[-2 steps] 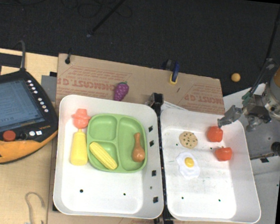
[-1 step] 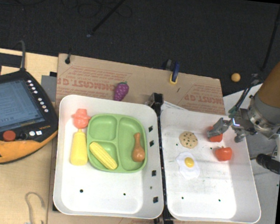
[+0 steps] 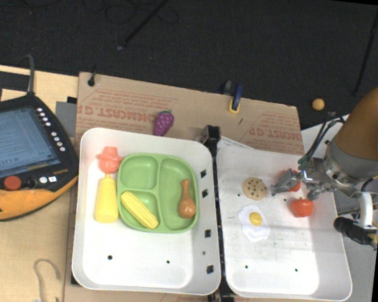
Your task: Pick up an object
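On the counter (image 3: 20, 242) stand two shallow white bins side by side. The right bin (image 3: 310, 281) holds three loose things: one round tan cookie with dark chips (image 3: 254, 187), one white fried egg toy with a yellow yolk (image 3: 255, 223) just near of it, and one red tomato-like toy (image 3: 301, 208) to their right. The left bin (image 3: 140, 267) holds one green divided plastic tray (image 3: 162, 171) carrying one yellow corn cob (image 3: 139, 209), lying slantwise from far-left to near-right, and one brown drumstick (image 3: 187, 199), its long axis running near to far. Beside the tray, to its left, lie one yellow bottle-shaped toy (image 3: 106, 200) and one pink toy (image 3: 108, 159).

The gripper (image 3: 299, 184) hangs just far of the red toy; its fingers (image 3: 282, 186) stand apart, with nothing between them. A purple grape bunch (image 3: 163, 122) lies on the cardboard beyond the bins, and a control pendant (image 3: 18, 150) sits far left.
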